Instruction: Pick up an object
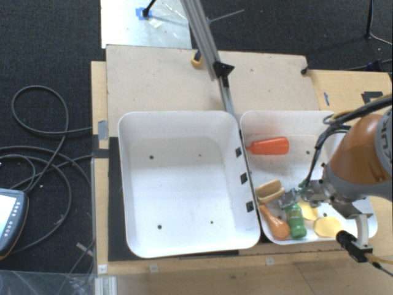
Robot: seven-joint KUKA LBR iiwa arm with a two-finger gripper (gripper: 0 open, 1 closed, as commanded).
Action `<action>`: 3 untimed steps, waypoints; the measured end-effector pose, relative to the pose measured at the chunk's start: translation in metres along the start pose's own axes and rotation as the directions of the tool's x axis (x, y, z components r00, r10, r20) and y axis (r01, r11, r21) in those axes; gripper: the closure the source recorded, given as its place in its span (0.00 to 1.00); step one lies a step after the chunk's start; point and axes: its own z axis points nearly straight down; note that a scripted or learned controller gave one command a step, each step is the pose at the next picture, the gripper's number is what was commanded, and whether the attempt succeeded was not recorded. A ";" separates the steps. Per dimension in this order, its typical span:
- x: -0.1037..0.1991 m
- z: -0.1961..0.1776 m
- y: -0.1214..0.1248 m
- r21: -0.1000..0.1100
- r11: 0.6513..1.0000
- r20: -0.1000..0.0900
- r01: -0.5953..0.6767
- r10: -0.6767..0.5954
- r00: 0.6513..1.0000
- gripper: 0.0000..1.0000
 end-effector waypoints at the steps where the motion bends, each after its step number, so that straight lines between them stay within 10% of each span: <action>1: 0.000 -0.012 0.001 -0.003 1.000 0.000 0.000 0.000 1.000 1.00; 3: 0.007 -0.100 0.007 -0.005 1.000 0.000 0.006 -0.006 1.000 1.00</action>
